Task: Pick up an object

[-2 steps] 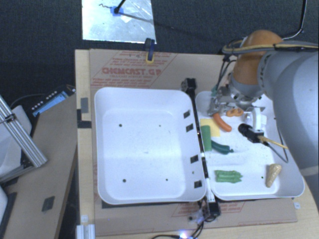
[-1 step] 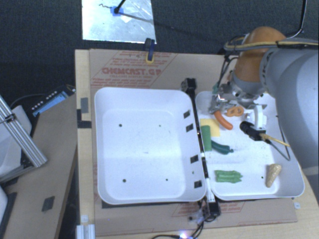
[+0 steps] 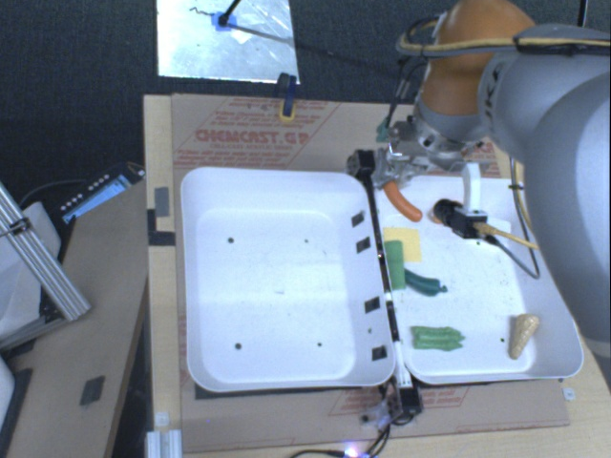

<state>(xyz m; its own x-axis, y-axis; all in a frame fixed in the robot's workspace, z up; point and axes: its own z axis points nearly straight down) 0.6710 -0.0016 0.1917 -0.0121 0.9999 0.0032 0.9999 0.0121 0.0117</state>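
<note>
From the overhead camera I see the grey arm with its orange band reaching in from the right, its two-finger gripper low over the far left corner of the right-hand shallow white bin, close to the divider between the bins. Just beneath and beside the gripper lies a small orange sausage-shaped object, tilted, one end up near the tool; I judge this the likeliest target, since the wrist sits right above it. I cannot tell how the jaws stand, nor whether they touch or grasp the orange piece, because the wrist housing hides them. Other candidates lie loose on the same bin floor: a flat yellow square piece near the divider, a dark green curved pepper-like object just below it, a bright green ridged leafy piece toward the near edge, and a pale beige cone-shaped object at the near right corner, well apart from the gripper. The left-hand shallow white bin lies alongside, presumably the drop-off side.
</note>
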